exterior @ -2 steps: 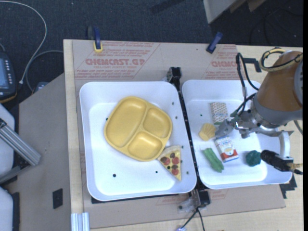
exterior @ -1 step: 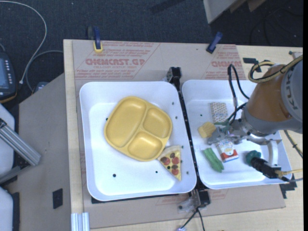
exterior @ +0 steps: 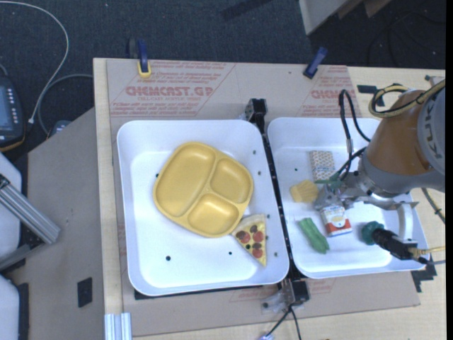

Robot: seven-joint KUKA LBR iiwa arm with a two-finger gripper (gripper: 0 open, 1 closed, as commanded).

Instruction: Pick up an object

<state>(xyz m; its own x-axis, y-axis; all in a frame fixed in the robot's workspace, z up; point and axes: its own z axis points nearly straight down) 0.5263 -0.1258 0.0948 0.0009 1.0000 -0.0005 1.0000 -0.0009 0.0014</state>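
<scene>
White right bin (exterior: 396,261), gripper (exterior: 333,198) low over small red-and-white carton (exterior: 337,220), finger state impossible to tell.

Open bin floor (exterior: 141,190) beside yellow plate (exterior: 203,188)

1 fixed overhead camera, slanted down, 2 bins (exterior: 134,211)

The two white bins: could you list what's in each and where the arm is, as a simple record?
left bin: yellow three-compartment plastic plate; toy pizza slice against the plate's lower right edge
right bin: green pod-shaped toy; small red-and-white box; pale yellow piece; speckled rectangular packet; dark green knob-like object
arm: grey with orange band, over right bin
end effector: low, above the red-and-white box
holding anything: cannot tell
</scene>
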